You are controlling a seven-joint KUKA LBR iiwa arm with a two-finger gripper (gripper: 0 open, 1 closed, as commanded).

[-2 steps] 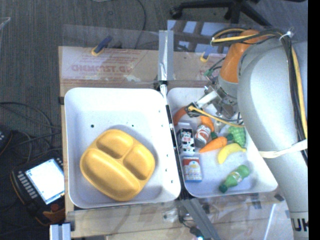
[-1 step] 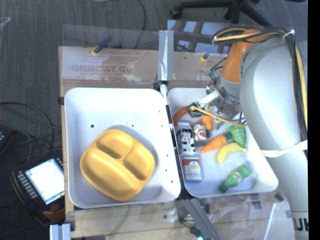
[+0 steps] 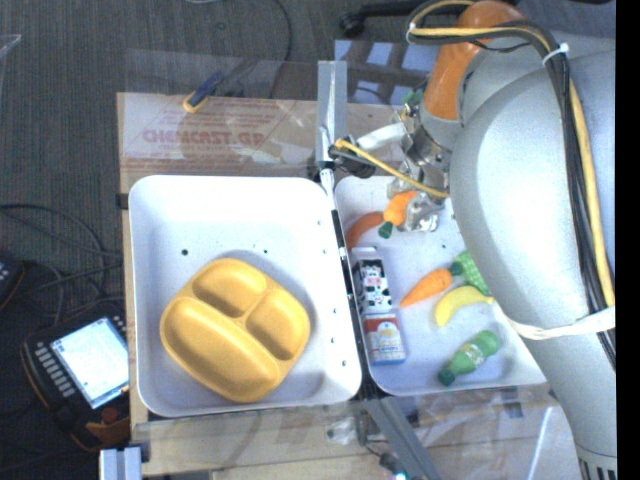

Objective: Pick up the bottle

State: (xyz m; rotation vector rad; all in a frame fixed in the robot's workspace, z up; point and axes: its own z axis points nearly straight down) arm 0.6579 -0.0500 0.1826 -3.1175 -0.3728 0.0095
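Note:
The bottle (image 3: 470,356) is small and green with a dark green cap. It lies on its side in the front right corner of the right bin (image 3: 420,378). My gripper (image 3: 422,213) hangs over the far end of that bin, well behind the bottle and to its left. A small orange carrot-like piece with a green tip (image 3: 396,212) sits right against the gripper's left side; I cannot tell whether it is held. The grey arm (image 3: 530,198) covers the bin's right side.
The right bin also holds a toy carrot (image 3: 425,286), a yellow banana (image 3: 458,304), a green leafy piece (image 3: 468,268), a cow-print carton (image 3: 370,286), a red-labelled pack (image 3: 384,338) and an orange-red piece (image 3: 360,228). A yellow divided plate (image 3: 236,328) lies in the left bin (image 3: 170,208).

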